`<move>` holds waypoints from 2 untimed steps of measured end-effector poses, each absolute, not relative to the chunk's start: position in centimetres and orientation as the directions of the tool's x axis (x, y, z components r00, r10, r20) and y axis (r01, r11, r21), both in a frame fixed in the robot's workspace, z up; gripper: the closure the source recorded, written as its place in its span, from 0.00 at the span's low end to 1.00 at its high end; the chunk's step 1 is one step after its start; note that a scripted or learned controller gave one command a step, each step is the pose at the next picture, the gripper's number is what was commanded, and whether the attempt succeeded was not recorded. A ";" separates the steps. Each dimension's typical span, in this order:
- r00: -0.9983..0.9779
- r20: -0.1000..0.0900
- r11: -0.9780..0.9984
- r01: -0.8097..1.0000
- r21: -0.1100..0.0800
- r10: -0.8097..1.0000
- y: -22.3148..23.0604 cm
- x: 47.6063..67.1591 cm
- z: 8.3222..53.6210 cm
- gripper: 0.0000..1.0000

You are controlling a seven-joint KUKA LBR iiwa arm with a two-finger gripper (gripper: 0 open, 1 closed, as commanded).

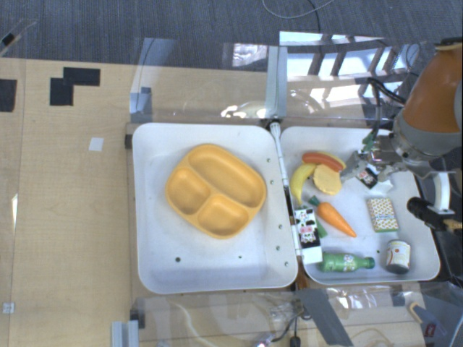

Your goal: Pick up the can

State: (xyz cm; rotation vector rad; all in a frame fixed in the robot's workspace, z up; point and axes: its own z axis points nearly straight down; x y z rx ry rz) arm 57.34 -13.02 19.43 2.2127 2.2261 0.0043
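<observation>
I had the can (397, 256) standing upright in the right bin (427, 270), tucked into the near right corner, with the green bottle (346, 262) lying on its side just beside it along the near wall. The gripper (370, 166) hung well apart from it, over the far half of that bin, close to the far edge and just above the slice of yellow food (327, 181). I could not tell whether it was parted or closed; the metal there was too cluttered to read, and nothing showed as held.

My judgement was that the approach was not yet begun in earnest. To do it well I would have carried the wrist toward the near right corner, passing over the patterned cracker packet (381, 214) at height, then come straight down on the can from above. The bin wall on two sides left little room, so I would have turned the wrist to set the grasp line along the corner's diagonal, clear of both walls and the bottle's cap. A skewed descent risked tipping the can against the rim.

The yellow divided plate (215, 189) in the left bin (155, 266) played no part.
</observation>
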 end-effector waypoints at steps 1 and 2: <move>0.078 -0.001 -0.078 0.997 0.009 0.997 -14.1 53.1 43.1 0.00; 0.074 -0.002 -0.074 0.997 0.008 0.997 -18.7 48.8 43.7 0.00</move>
